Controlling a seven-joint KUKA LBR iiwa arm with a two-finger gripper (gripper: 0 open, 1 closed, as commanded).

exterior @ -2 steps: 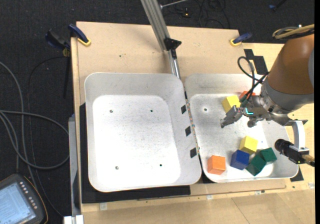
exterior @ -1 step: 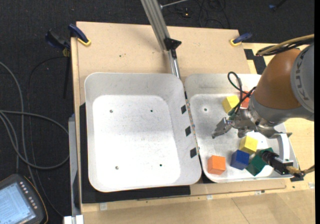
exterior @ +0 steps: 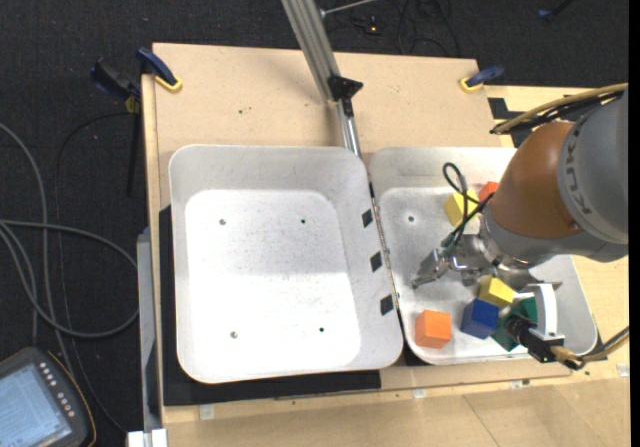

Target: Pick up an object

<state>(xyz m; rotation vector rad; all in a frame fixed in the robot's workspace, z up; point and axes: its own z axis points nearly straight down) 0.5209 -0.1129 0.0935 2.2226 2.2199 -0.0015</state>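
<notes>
Camera view puts your fingers (exterior: 432,273) low in the right bin (exterior: 400,197), metal tips close together, can't tell if they're gripping anything. Chunky blocks sit lower right: orange cube (exterior: 433,328), blue cube (exterior: 481,318), yellow block (exterior: 496,290).

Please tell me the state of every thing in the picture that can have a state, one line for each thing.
left bin: lying flat on the bench, beside the other bin.
right bin: holding the blocks.
orange block: lying loose on the bin floor, apart from the tool.
blue block: resting against the yellow one.
yellow block: lying in the bin, partly under the arm.
tool: low inside the right bin, with no block seen in it.
</notes>
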